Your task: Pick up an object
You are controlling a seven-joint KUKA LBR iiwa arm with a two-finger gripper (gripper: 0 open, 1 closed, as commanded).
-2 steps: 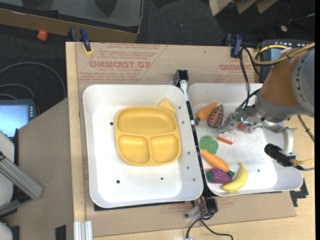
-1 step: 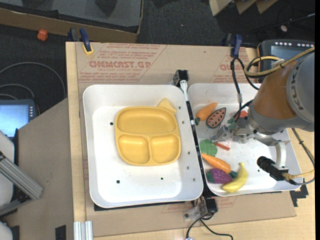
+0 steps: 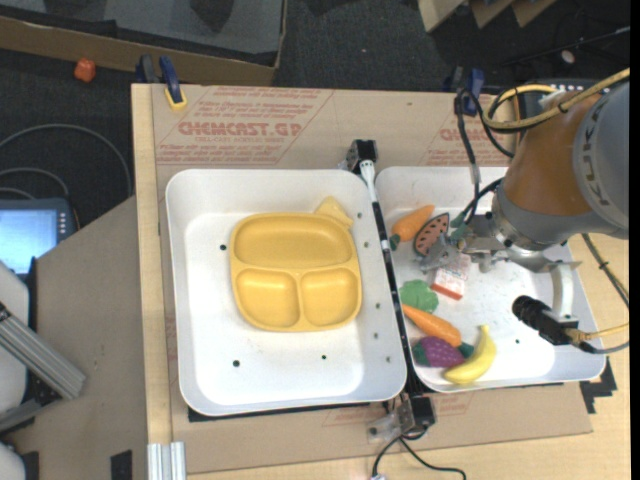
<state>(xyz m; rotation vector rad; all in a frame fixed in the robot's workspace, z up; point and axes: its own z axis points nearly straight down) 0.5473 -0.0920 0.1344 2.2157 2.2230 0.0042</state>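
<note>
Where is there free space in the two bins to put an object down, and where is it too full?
Free: the left bin floor around the yellow divided plate, widest along its front edge. In the right bin, a bare patch lies between the banana and the arm. Crowded: the right bin's left side, with carrots, grapes and the gripper.

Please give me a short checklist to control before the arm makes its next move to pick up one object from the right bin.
1. Objects in right bin: banana, carrot, grapes. Ok.
2. Pincer sits over the bin's upper part, near the watermelon slice. Ok.
3. Pincer open or shut: cannot tell.
4. Object held: cannot tell.
5. Banana, grapes and carrot crowd together at the near edge; hard to take one alone. Not ok.
6. Yellow tray lies in the left bin, away from the arm. Ok.
</note>
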